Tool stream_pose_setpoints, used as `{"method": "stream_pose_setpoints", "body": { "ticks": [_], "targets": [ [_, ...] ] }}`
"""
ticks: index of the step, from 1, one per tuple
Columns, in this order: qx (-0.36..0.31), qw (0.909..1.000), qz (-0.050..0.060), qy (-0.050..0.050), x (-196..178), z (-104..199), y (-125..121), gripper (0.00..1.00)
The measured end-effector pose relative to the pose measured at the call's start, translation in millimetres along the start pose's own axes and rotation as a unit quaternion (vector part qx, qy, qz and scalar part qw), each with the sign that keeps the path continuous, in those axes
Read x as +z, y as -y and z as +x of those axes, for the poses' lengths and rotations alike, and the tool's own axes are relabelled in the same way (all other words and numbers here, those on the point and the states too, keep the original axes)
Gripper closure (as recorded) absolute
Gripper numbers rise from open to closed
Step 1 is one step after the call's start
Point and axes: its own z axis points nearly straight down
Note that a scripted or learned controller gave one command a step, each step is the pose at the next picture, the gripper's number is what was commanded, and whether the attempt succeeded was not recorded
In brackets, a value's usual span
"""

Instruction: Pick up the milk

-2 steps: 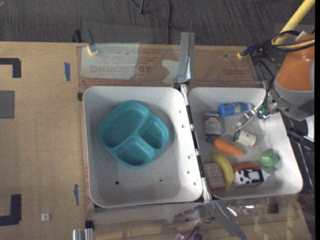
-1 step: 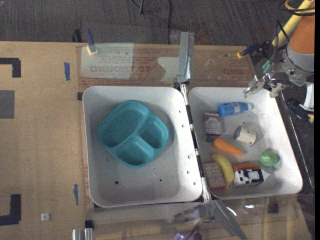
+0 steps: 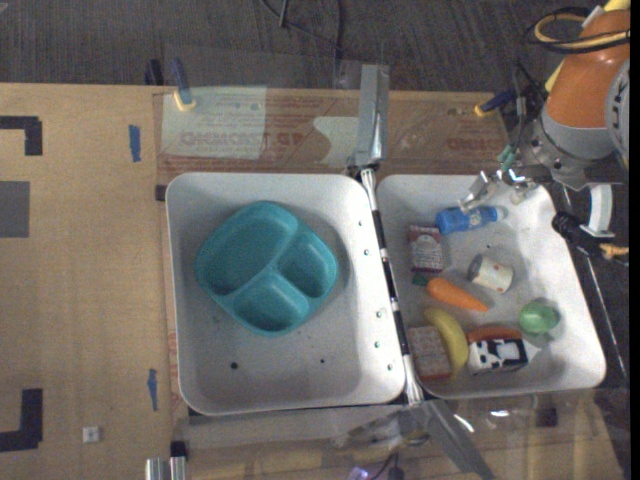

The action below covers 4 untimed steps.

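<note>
The milk [image 3: 497, 355] is a small carton with black-and-white cow patches. It lies on its side near the front edge of the right bin [image 3: 575, 298]. My gripper [image 3: 499, 180] hangs over the bin's far right corner, well away from the milk and just above a blue bottle [image 3: 467, 218]. It holds nothing that I can see. The grey arm with its orange band [image 3: 590, 88] reaches in from the upper right.
Around the milk lie a banana [image 3: 447, 338], a brown box [image 3: 429, 353], a red item [image 3: 495, 334] and a green round item [image 3: 538, 317]. A carrot [image 3: 458, 295], a white cup [image 3: 491, 272] and a small red-and-white carton [image 3: 426, 248] lie farther back. The left bin holds a teal divided plate [image 3: 266, 266].
</note>
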Motion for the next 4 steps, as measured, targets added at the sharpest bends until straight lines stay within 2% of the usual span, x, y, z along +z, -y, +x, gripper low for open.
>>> {"method": "stream_pose_setpoints", "body": {
  "ticks": [1, 2, 3, 4],
  "targets": [
    [-0.031, 0.9995, -0.004, 0.001, 65.6, 45.5, 65.6, 0.00],
    [-0.029, 0.9995, -0.007, 0.004, 53.5, 41.4, 64.8, 1.00],
    [0.003, 1.0000, -0.003, 0.002, -62.0, -8.5, 41.6, 1.00],
    [0.003, 1.0000, -0.001, 0.001, -60.6, -7.8, 41.9, 0.00]
  ]
}}
